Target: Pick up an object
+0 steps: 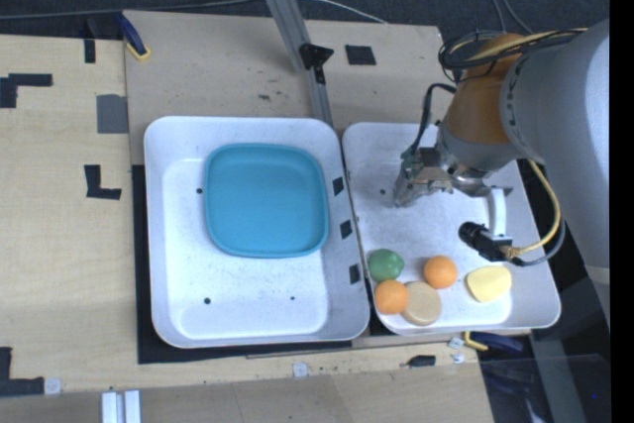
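My gripper (407, 192) hangs low over the upper middle of the right bin (376, 144), with bare bin floor under it. Along that bin's front edge lie a green round piece (385, 264), an orange ball (390, 296), a tan disc (423, 304), a second orange ball (440, 271) and a yellow piece (488, 283). These lie well in front of the gripper, apart from it. I see nothing between its fingers.
The left bin (173, 213) holds a blue square plate (265, 199). A grey metal pole (287, 15) slants down to the gap between the bins. The arm's bulk covers the right bin's far right side.
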Robot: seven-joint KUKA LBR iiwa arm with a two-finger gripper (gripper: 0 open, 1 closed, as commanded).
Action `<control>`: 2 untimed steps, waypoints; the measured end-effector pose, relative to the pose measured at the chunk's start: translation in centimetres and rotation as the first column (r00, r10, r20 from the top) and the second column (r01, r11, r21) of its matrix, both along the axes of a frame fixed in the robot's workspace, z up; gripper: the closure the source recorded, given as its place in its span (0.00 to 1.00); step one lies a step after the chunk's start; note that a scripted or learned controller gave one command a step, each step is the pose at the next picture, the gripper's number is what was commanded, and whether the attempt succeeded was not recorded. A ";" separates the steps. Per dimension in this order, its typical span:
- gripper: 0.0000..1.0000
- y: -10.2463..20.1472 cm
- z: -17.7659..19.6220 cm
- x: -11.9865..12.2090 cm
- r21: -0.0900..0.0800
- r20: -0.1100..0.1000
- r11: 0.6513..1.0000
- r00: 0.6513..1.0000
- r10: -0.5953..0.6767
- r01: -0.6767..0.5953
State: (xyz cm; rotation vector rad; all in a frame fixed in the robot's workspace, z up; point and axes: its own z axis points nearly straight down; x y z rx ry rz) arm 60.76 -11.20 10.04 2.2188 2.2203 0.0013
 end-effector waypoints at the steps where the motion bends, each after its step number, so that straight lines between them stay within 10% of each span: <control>1: 1.00 0.7 5.8 0.6 0.001 0.002 1.000 1.000 0.000 0.000; 2: 1.00 0.7 11.1 0.7 0.001 0.001 1.000 1.000 0.000 0.000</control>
